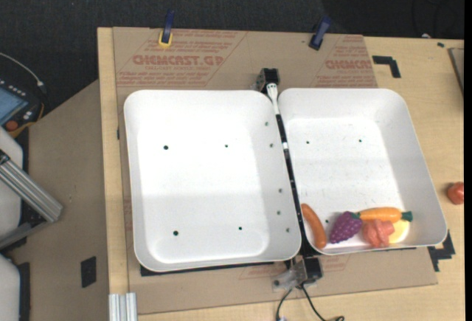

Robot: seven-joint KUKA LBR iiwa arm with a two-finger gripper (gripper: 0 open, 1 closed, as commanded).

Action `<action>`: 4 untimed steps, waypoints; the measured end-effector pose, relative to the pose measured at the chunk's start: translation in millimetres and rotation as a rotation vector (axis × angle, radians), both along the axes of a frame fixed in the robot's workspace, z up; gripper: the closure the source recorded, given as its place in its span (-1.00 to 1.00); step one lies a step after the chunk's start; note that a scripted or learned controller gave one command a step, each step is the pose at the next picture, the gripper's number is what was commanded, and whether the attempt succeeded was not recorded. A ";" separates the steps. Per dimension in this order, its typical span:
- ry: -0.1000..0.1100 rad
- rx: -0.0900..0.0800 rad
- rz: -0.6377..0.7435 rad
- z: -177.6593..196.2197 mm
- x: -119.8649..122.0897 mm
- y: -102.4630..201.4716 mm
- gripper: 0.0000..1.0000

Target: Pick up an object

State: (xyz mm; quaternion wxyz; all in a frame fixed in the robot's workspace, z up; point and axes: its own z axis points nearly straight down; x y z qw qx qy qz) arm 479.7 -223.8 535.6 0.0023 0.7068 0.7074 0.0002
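Okay, targets first: all the pickable toys sit bunched in the near corner strip of the right bin (413, 135), along its front wall. I count five. An orange-red sausage (313, 226) lies at a slant against the bin's inner wall, next to the seam. Just beside it is a purple grape bunch (344, 226), touching or nearly touching. An orange carrot (382, 214) lies flat beyond the grapes, its green tip pointing to the outer wall. Below the carrot sit a red piece (376, 234) and a yellow piece (399, 233), pressed together; I can't make out what either is.

Gripper state: I cannot tell from this feed, so I'm placing things by the bins rather than by the jaws.

The left bin (147, 164) sits flush beside the right one, with black clips at the far end (267, 79) and near end (306, 268) of the seam. Both bins rest on a cardboard sheet (221, 46), which two blue clamps (167, 26) pin down at its far edge. One small orange-red object (455, 193) lies out on the bench, well apart from the cluster, past the right bin's outer wall.
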 end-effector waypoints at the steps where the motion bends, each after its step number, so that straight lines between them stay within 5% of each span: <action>1: 0.000 0.000 0.000 0.0 0.0 0.0 1.00; 4: 0.000 0.000 0.000 0.0 0.0 0.0 1.00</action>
